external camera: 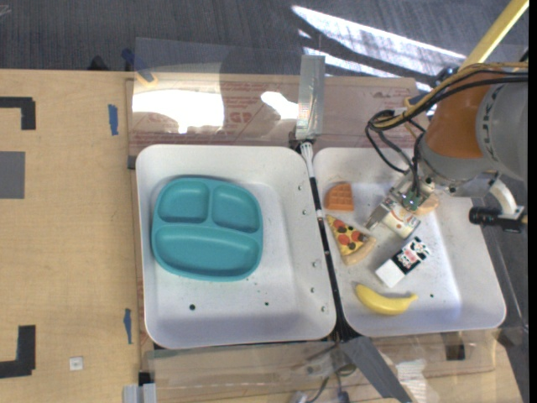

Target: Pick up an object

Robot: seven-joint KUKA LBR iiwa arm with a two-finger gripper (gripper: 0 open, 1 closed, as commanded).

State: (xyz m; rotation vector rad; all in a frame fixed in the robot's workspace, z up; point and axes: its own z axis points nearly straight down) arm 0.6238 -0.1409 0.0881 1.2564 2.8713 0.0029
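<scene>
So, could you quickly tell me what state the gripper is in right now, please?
Gripper: low over the right bin, beside the pizza slice; open or shut cannot be told, and nothing is seen held.

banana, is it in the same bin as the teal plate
No, the banana lies in the right bin, while the teal plate sits in the left bin.
</scene>
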